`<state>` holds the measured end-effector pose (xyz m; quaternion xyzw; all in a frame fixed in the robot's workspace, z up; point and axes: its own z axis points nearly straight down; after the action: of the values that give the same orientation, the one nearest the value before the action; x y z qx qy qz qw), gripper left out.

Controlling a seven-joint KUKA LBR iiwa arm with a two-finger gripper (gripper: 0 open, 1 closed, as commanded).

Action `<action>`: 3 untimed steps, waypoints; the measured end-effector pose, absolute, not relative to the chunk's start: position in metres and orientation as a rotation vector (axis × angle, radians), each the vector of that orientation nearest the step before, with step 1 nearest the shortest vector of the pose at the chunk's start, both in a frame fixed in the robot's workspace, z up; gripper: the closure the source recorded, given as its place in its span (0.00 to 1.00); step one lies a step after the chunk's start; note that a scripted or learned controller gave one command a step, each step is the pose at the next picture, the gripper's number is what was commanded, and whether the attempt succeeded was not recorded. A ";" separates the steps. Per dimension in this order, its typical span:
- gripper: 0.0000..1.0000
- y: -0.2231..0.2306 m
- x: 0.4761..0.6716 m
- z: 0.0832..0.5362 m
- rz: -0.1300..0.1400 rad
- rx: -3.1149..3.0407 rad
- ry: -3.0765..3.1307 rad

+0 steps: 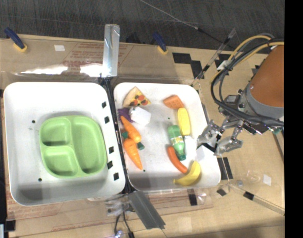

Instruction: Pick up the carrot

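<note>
Over the right rim of the right-hand shallow white bin (203,103) hangs the metal two-finger gripper (222,139), its fingers spread apart with nothing between them; this looks like the approach step, the grasp not yet begun. Carrots lie across that bin: two orange tapered carrots (132,145) sit by its left wall, one just above the other, and a third orange carrot (176,160) lies near the yellow banana (190,174). Next move, as I judge it: swing left over the bin, line up along one carrot, then drop; the third one is nearest. Count: three carrots, one banana, one yellow corn cob (183,121), one green bottle (176,139), one pizza slice (136,98), one green divided plate (72,146) in the left bin (18,98); two bins.
</note>
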<state>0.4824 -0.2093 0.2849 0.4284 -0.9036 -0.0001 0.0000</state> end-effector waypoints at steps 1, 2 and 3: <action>1.00 -0.208 0.484 0.295 0.002 1.356 -2.835; 1.00 -0.178 0.481 0.317 0.005 1.456 -2.788; 1.00 -0.211 0.478 0.385 0.007 1.678 -2.659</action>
<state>0.4777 -0.2108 0.3852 0.5336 -0.8457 0.0022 -0.0012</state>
